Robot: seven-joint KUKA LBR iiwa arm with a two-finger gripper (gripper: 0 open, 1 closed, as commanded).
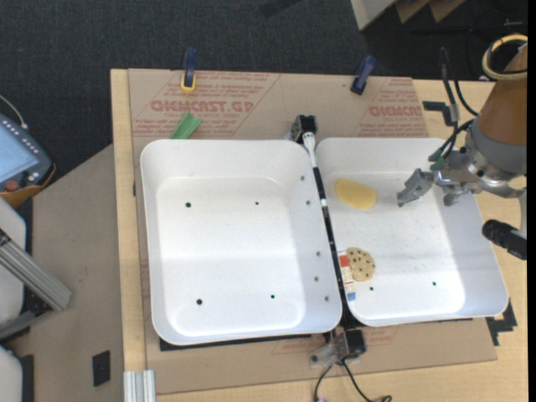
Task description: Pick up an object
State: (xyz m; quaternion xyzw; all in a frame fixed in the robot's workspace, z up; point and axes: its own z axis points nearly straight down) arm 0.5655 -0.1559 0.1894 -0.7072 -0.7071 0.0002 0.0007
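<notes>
Yellow object (pixel 356 195) (cookie (pixel 361 264) nearby)

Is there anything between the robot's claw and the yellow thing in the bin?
No. In the camera view, just bare white bin floor lies between the gripper and the yellow thing. The cookie sits apart, nearer the camera.

Brown cardboard sheet (pixel 251 99) printed with red lettering, spread under two shallow white bins. Left bin (pixel 167 224) dotted with four small dark holes. Right bin (pixel 469 283) set just beside it, rims touching along a black strip (pixel 322 216). Blue clamp (pixel 188 61) with a yellow base and a second blue clamp (pixel 363 74) gripping the sheet's far edge. Green strip (pixel 186 126) lying on the cardboard near the left bin's far corner. Dark carpet (pixel 126 15) beyond.
</notes>
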